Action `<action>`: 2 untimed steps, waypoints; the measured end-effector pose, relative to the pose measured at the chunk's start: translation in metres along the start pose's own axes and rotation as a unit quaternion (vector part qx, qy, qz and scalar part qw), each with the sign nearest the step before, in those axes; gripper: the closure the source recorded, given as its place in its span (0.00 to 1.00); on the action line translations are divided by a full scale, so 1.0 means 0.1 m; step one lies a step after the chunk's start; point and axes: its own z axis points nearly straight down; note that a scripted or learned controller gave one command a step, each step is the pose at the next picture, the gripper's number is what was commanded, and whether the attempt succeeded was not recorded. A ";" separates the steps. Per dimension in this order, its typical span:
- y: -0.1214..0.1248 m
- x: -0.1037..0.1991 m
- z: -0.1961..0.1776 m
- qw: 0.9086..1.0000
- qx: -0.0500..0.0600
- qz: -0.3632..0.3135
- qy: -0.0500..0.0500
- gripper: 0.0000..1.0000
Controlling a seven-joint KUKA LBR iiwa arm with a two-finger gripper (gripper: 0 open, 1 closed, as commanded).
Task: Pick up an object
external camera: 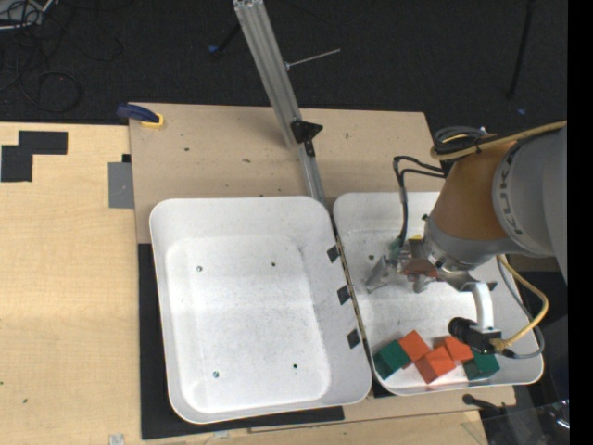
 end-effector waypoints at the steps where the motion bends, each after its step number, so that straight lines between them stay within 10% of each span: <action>1: 0.01 -0.04 -0.13 1.000 -0.003 0.005 0.000 1.00; 2: -0.02 -0.13 -0.62 1.000 -0.006 0.002 -0.001 1.00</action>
